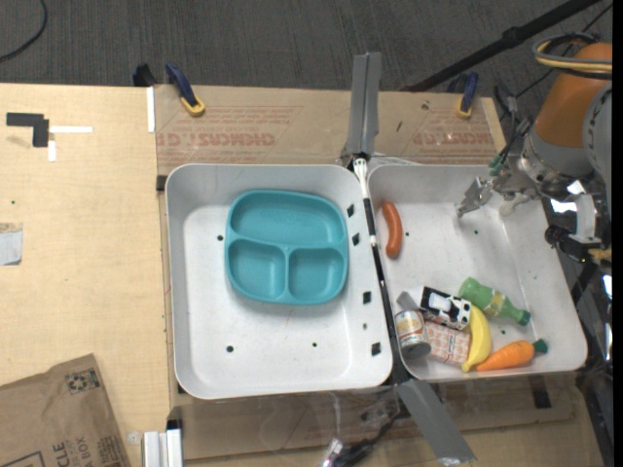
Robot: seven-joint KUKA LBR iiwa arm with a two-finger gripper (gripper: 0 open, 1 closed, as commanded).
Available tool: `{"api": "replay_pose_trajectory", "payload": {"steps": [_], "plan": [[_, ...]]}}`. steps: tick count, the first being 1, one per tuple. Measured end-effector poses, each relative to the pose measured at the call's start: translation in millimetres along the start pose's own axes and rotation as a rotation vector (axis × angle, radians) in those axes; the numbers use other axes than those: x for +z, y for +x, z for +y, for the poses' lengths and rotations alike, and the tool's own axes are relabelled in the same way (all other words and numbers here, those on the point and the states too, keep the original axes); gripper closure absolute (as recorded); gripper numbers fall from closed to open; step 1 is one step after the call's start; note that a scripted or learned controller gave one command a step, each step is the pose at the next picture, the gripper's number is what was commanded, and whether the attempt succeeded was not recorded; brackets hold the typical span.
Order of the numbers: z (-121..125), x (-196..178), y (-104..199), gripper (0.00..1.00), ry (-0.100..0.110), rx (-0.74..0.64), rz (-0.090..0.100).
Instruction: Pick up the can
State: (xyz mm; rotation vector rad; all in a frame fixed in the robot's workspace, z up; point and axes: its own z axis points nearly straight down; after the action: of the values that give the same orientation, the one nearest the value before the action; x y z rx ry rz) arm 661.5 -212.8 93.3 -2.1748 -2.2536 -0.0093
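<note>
Start at the left bin (185,290): you have a teal divided plate (287,247) sitting near its middle, and nothing there concerns the pick.

Cross the divider into the right bin (438,261). A sausage (392,228) lies alone close to the left wall, toward the far side. Your target, the can (410,331), stands in the near left corner, tight against the bin's left wall and touching a small flat packet (446,342) on its right. That packing matters: you get little free room on the wall side, so a finger will probably have to slip between can and wall or between can and packet.

Just beyond, a black-and-white toy (447,307) rests behind the packet, a banana (478,338) leans over the packet's right edge, a green bottle (494,300) lies slantwise behind it, and a carrot (508,355) sits by the near wall. The whole cluster crowds the near edge.

The gripper (484,197) hangs over the far right corner, well apart from the can, with nothing between its fingers. They look slightly spread, but you can't tell for certain from this angle. The pick looks unstarted; you need to travel toward the near left corner and descend beside the wall.
</note>
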Motion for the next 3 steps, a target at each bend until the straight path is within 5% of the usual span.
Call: {"api": "replay_pose_trajectory", "payload": {"steps": [1,2,3], "plan": [[-1.5,1.2,83.9,0.0,-0.003,-0.094,-0.012],[1.1,2.0,103.3,0.0,-0.001,-0.141,-0.013],[-59.2,1.1,22.6,0.0,-0.002,-0.117,-0.013]]}}
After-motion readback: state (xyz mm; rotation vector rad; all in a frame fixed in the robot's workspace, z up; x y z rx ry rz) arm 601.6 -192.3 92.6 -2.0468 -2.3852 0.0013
